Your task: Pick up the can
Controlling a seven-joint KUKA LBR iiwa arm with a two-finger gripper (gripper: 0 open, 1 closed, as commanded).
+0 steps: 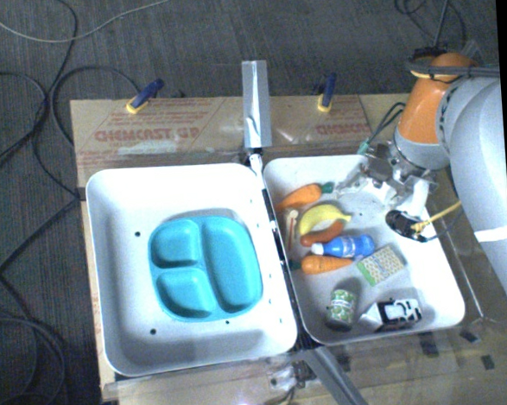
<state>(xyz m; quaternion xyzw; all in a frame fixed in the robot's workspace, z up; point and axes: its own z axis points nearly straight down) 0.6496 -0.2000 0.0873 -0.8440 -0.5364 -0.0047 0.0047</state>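
Observation:
The can is small, green and patterned, and it stands near the front edge of the right bin. My gripper hangs over the bin's back right corner, below the arm's orange band. It is well apart from the can, which lies toward the front and to the left of it. Nothing shows held in the gripper.
The right bin also holds two carrots, a banana, a blue-and-white bottle, a green checked pad and a black-and-white object beside the can. The left bin holds a blue divided tray.

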